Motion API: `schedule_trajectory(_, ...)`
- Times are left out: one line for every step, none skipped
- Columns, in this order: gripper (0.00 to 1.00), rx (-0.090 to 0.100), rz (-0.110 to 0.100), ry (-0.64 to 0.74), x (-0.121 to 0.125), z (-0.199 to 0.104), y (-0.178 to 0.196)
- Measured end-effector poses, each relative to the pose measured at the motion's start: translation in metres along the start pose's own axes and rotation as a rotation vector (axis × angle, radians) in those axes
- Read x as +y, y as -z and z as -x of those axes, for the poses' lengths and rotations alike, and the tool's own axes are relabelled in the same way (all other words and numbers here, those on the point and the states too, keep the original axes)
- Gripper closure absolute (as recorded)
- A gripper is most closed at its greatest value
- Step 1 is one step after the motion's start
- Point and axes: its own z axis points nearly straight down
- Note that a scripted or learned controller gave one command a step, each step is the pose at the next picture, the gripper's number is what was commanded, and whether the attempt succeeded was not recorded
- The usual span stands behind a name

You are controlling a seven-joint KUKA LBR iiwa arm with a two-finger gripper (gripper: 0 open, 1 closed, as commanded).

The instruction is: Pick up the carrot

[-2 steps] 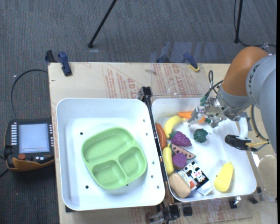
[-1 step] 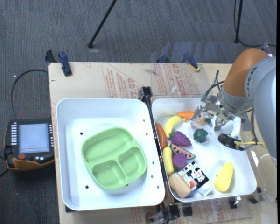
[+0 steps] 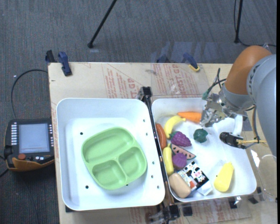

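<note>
The orange carrot [image 3: 190,116] lies on its side near the back of the right bin [image 3: 249,171], pointing left to right. My gripper [image 3: 209,120] hangs just off the carrot's right end, low over the bin floor. Its fingers look open, and nothing is between them. The grey arm with its orange band [image 3: 245,69] comes in from the right above it.
Crowded around the carrot are a banana [image 3: 172,123], purple grapes [image 3: 180,138] and a dark green broccoli [image 3: 200,135]. Further forward lie a watermelon slice [image 3: 182,150], a printed box [image 3: 196,175] and a yellow lemon [image 3: 224,176]. The left bin [image 3: 65,125] holds a green divided plate [image 3: 114,157].
</note>
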Motion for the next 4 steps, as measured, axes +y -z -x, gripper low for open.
schedule_trajectory(0.0,0.0,-0.001,0.001,0.0,0.0,-0.001)
schedule_trajectory(1.0,0.001,0.0,0.002,0.0,0.0,0.01)
schedule_trajectory(0.0,0.0,-0.001,0.003,0.0,0.0,0.009)
schedule_trajectory(0.0,-0.004,-0.015,-0.237,0.0,0.011,-0.013)
